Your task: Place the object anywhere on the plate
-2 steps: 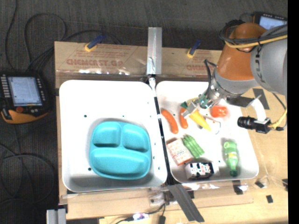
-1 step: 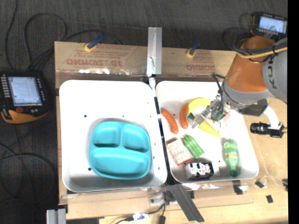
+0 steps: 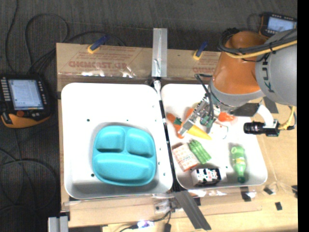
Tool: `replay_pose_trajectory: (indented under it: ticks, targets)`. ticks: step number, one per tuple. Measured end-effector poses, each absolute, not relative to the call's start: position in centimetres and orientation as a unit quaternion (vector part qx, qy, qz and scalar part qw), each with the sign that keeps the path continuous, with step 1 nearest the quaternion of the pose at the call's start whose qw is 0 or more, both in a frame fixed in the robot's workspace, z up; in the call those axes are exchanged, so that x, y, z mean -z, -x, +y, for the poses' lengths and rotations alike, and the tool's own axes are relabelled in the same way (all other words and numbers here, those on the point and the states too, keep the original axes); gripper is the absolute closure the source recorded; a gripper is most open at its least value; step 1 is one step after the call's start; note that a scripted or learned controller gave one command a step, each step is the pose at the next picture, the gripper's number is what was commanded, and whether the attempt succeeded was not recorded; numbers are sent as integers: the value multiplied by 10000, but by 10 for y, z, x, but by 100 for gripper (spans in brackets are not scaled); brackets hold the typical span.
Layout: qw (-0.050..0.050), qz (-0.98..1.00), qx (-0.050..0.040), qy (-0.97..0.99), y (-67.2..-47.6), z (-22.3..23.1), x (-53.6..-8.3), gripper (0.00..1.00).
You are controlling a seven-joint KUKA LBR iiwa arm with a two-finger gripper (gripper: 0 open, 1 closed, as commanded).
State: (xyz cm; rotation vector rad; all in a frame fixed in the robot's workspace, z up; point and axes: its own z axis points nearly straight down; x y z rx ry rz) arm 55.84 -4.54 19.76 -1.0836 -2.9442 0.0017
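Far left, on the dark carpet: a control pendant [image 3: 24,98] with a lit screen, cables trailing around it. Behind the bins, a sheet of brown cardboard [image 3: 106,62] with red print, pinned at its back edge by two blue-and-yellow clamps [image 3: 96,43].

Next, the left bin [image 3: 82,105], white and shallow. In its front half, lying flat: the plate [image 3: 125,153], turquoise, split into three compartments, one large in front and two smaller behind.

Past the dividing rims, the right bin [image 3: 251,149], with every loose item in it, all well apart from the plate. Close to the bin's left wall, a carrot [image 3: 173,120], orange with a green end. Just below it, an orange-and-white packet [image 3: 182,157], touching a ridged green vegetable [image 3: 199,151] on its right. Between carrot and vegetable, a yellow piece [image 3: 200,132], slanting down to the right. Near the front wall, a black, white and red box [image 3: 207,175]. Further right, a green bottle [image 3: 238,163], lying lengthwise.

Low over the carrot and the yellow piece: the gripper [image 3: 197,119], tilted, pointing down and left. Spread, pressed together or pinching something: cannot tell. Which item touched, if any: cannot tell either.

Behind it, reaching in from the right, the arm [image 3: 280,76], grey with its orange band [image 3: 236,76].
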Motion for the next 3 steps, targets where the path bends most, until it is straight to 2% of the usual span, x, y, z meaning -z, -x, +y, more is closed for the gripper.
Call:
replay_pose_trajectory:
  ticks: [1, 2, 3]
  targets:
    - [47, -9382, -3, 3462, -559, -45, -203, 100]
    - [34, -9897, 4, 1429, -534, 27, -179, 100]
    - [32, -9897, 5, 1432, -535, 26, -180, 0]
